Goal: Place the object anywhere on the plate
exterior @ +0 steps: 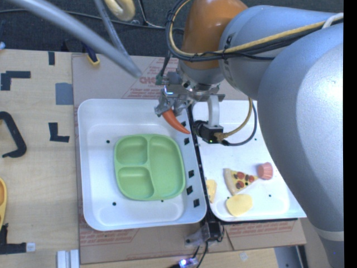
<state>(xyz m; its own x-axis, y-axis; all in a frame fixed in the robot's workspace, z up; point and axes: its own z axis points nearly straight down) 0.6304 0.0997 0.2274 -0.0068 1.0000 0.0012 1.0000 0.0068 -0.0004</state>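
Carrot [176, 121], orange and tapered, is the task's object; it sits clamped in the tool [169, 111], thick end up between the fingers, pointed end slanting down toward the divider between the two bins. It is held in the air above the far right corner of the left bin [92, 149], clear of the bin floor as far as the slanted view allows one to judge. The tool is closed on the carrot, hanging beneath the wrist under the orange band [209, 24] of the arm, which enters from the right and covers much of the upper right of the view.

The plate [149, 166], green with three compartments, lies flat in the middle of the left bin. The carrot is beyond the plate's far right corner, near it but not over it, and not touching it.

The right bin [279, 200] holds four items: a pizza slice [239, 180] near the middle, a small pink piece [265, 171] just beside it to the right, a pale yellow rounded piece [239, 205] nearer the front edge, and a small yellow piece [211, 190] against the divider. A black cable [245, 130] loops from the wrist over the far end of the right bin.

Both bins rest on brown cardboard [111, 77] on the bench [33, 105].
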